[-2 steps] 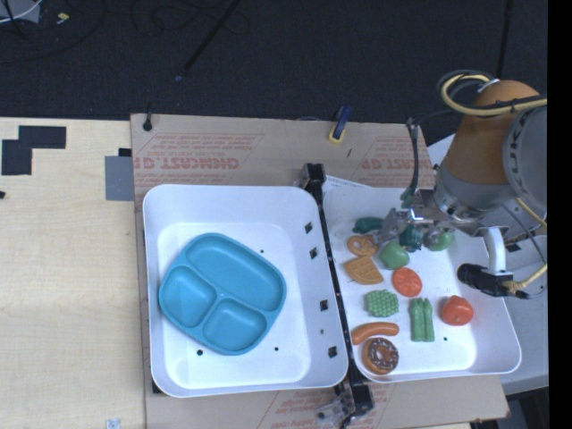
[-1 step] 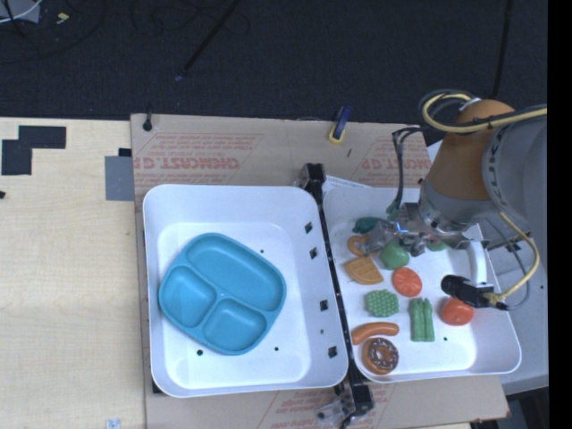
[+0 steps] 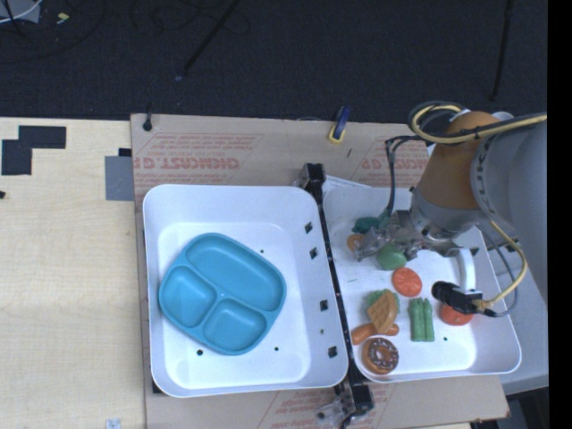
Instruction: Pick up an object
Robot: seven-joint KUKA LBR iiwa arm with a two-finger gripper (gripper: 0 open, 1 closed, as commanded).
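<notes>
green toy at tool

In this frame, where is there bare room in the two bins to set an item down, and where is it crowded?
Free: the left white bin floor around the blue divided plate, mostly its upper and right strips. The right white bin is crowded: gripper, green round toy, sprinkled doughnut. Its lower-right corner is bare.
</notes>
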